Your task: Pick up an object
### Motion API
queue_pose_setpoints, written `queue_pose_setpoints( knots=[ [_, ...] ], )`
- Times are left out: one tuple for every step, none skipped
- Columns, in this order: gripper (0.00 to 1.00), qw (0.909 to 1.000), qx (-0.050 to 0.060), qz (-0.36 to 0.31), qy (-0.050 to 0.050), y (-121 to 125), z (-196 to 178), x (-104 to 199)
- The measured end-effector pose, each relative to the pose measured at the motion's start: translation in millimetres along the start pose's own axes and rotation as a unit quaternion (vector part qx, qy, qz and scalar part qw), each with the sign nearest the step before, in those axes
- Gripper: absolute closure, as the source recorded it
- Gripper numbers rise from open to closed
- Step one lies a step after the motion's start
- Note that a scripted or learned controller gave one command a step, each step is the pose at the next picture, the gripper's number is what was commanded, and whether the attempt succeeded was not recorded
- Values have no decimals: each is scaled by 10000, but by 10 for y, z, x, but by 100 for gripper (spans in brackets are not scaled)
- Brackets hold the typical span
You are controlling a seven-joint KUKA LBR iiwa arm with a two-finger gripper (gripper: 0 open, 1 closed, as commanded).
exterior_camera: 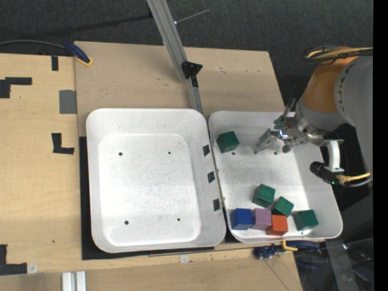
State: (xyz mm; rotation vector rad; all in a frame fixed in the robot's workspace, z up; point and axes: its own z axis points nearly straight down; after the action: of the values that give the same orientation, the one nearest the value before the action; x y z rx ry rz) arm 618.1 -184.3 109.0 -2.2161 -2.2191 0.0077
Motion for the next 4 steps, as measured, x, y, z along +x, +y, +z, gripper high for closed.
queue_pose_setpoints(
  knots=[
    [0, 10000, -16, -4, -5, -5, 187, 11],
    [100, 10000, -23, -10, -5, 0, 74, 16],
    [100, 10000, -62, 2, -12, 6, -553, -34],
    [100, 10000, -64, -2, -12, 113, -1072, -60]
  ],
)
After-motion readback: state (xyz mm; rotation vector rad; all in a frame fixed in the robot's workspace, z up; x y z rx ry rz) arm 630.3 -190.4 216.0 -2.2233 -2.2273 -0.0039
